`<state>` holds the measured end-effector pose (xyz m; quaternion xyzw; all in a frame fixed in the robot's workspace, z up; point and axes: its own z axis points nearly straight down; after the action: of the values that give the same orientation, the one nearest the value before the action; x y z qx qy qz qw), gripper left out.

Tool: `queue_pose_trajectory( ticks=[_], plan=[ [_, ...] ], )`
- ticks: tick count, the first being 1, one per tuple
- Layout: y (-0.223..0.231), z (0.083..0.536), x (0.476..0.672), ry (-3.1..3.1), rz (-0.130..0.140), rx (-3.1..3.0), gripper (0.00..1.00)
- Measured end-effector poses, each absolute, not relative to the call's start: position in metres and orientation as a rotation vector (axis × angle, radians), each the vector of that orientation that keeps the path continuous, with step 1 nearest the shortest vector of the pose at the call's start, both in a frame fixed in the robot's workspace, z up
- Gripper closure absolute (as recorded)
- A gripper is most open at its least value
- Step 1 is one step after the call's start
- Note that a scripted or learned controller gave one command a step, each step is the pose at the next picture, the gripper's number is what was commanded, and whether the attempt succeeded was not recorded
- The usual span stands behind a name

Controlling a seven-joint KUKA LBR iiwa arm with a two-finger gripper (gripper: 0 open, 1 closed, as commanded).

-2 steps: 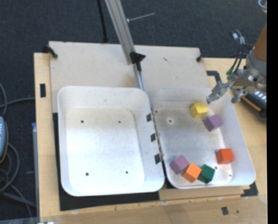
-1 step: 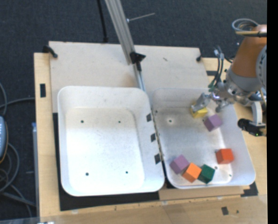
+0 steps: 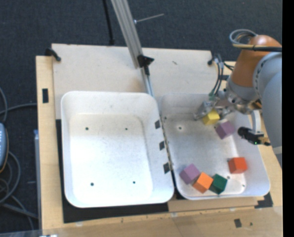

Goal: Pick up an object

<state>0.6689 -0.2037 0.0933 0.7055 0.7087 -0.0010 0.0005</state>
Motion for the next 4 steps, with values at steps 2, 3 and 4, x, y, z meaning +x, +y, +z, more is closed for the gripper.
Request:
queue_pose_trajectory(
  ticks=[2,3,4],
  plan=[
    [-0.144,0.247,0.669,2.222,0.009,2.209,1.00],
    [-0.058,0.303,0.646,2.230,0.010,2.208,1.00],
    [0.004,0.223,0.639,2.235,-0.006,2.217,1.00]
  ],
)
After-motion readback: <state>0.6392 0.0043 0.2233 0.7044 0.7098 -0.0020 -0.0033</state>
